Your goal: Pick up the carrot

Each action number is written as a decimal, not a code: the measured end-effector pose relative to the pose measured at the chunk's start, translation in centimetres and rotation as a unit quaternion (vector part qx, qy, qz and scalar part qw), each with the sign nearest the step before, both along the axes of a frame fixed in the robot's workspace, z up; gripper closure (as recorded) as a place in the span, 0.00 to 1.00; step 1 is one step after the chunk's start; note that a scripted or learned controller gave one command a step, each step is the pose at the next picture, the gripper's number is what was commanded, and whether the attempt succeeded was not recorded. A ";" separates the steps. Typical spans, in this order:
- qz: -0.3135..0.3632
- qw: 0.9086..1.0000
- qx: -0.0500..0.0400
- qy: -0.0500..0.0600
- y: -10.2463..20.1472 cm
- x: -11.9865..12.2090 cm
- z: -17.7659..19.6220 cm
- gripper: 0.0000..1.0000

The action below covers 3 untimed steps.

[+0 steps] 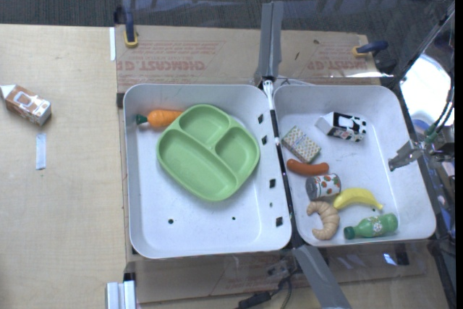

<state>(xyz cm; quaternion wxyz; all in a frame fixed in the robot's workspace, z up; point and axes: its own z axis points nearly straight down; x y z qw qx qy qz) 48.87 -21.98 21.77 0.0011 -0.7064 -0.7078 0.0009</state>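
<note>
The carrot (160,117) is orange with a green top and lies in the far left corner of the left bin (210,235). Its green end points left, toward the bin wall. Its tip touches or nearly touches the rim of a green divided plate (208,151) that fills the middle of that bin.
The right bin (405,119) holds a black-and-white carton (348,127), a cracker box (302,144), a sausage (307,168), a can (323,187), a banana (357,198), a croissant (325,218) and a green bottle (372,226). A small box (27,105) lies on the bench at left.
</note>
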 end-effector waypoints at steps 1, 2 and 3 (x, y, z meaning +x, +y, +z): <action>0.197 0.980 -0.001 -0.002 -0.3 0.4 14.1 0.00; 0.262 0.965 0.000 -0.001 -0.2 3.2 3.3 0.00; 0.291 0.957 0.000 -0.002 6.1 7.4 -12.6 0.00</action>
